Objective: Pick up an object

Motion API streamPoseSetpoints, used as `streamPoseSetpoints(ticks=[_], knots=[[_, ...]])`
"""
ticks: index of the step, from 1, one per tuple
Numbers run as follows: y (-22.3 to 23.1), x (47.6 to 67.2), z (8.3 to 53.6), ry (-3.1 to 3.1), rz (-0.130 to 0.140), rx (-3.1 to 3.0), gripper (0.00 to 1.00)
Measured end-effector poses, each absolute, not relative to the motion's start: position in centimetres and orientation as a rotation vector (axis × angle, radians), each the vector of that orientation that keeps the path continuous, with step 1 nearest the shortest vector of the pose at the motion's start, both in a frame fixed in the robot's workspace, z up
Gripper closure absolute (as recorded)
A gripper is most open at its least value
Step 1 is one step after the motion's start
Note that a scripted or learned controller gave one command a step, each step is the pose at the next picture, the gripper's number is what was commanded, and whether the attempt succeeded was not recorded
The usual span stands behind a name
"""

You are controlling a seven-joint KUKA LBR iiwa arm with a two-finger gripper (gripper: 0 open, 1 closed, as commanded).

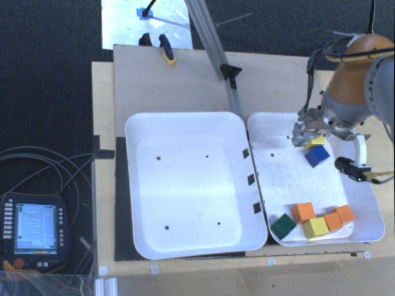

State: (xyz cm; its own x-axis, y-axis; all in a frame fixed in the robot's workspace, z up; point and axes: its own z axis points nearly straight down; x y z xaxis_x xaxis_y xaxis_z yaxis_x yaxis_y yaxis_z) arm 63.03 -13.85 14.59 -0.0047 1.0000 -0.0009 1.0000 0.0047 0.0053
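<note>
Hovering low over the far part of the right bin, my hand sits just beside a yellow block and a blue block, which touch each other; I cannot tell whether my fingers are apart or together. The blue block is turned cornerwise to the bin walls. At the near end lie a green block, two orange blocks and another yellow one, clustered close. All look like small hard-edged cubes. The left bin is smooth white plastic on the pale surface.
</note>
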Motion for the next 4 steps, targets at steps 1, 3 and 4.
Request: streamPoseSetpoints(ticks=[1,3,4], knots=[[-13.9,63.0,19.0,2.221,0.006,2.213,1.0],[-13.8,63.4,25.7,2.223,0.005,2.213,1.0],[-8.4,63.7,25.7,2.232,0.005,2.21,1.0]])
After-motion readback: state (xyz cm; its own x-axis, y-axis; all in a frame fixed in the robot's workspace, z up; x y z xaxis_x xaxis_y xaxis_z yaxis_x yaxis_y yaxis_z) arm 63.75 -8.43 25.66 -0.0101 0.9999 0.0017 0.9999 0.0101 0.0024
